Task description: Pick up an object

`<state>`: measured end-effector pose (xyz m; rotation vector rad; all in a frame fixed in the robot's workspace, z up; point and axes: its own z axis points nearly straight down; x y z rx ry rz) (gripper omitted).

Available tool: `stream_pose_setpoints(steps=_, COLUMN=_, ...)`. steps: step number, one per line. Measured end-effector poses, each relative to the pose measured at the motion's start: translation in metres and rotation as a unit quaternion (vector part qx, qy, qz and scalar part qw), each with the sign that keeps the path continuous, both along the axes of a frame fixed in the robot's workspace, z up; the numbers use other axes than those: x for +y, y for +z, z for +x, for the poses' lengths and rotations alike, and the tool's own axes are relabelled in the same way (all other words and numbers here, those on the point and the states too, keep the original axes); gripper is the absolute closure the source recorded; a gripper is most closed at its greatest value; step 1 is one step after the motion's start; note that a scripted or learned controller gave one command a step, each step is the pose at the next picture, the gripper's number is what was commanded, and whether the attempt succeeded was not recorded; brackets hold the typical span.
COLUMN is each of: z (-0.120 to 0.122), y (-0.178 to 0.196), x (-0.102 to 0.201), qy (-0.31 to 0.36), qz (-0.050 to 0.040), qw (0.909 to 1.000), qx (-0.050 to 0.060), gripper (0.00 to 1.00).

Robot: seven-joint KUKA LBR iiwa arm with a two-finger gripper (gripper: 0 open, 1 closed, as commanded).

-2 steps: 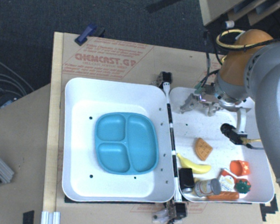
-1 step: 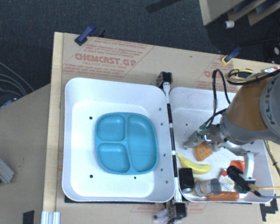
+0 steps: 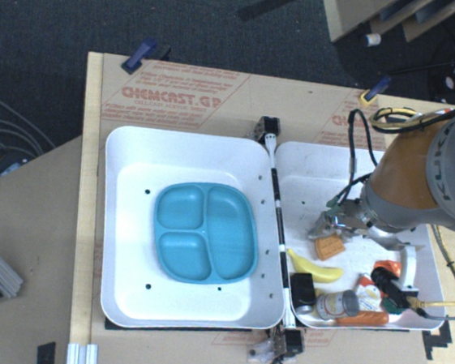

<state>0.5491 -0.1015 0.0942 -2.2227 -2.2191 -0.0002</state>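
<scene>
1. Over the right bin (image 3: 311, 166), a shallow white tray with rounded corners, the gripper (image 3: 333, 223) hangs low near the middle of the floor. It is a cluster of shiny metal below the arm (image 3: 425, 171), whose grey shell has a glossy orange band. Whether the gripper is open or closed cannot be told from this slant, and nothing can be seen held in it.
2. Just in front of the gripper lies a small tan square piece (image 3: 329, 247), flat and biscuit-like. It is close under the metal, but contact cannot be made out.
3. Nearer the front wall lies a curved yellow banana (image 3: 318, 269), smooth and plastic-looking.
4. Beside the banana, in the bin's front left corner, sits a matte black rectangular block (image 3: 302, 290).
5. Next to the block, a small round jar (image 3: 333, 305) with a grey top lies against a long orange carrot-shaped piece (image 3: 364, 318) at the front wall.
6. Alone in the left bin (image 3: 119, 205) lies a smooth blue plate (image 3: 205, 232), a rounded rectangle moulded into three compartments.
7. Both bins rest side by side on the worktop (image 3: 181, 90), a brown board printed with red lettering.
</scene>
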Motion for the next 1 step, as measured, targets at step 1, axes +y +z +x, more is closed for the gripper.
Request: stream_pose_setpoints(steps=1, z=-0.0176, y=0.1182, x=0.0391, qy=0.001, qz=-0.0001, qw=1.0000, qx=-0.001, gripper=1.00)
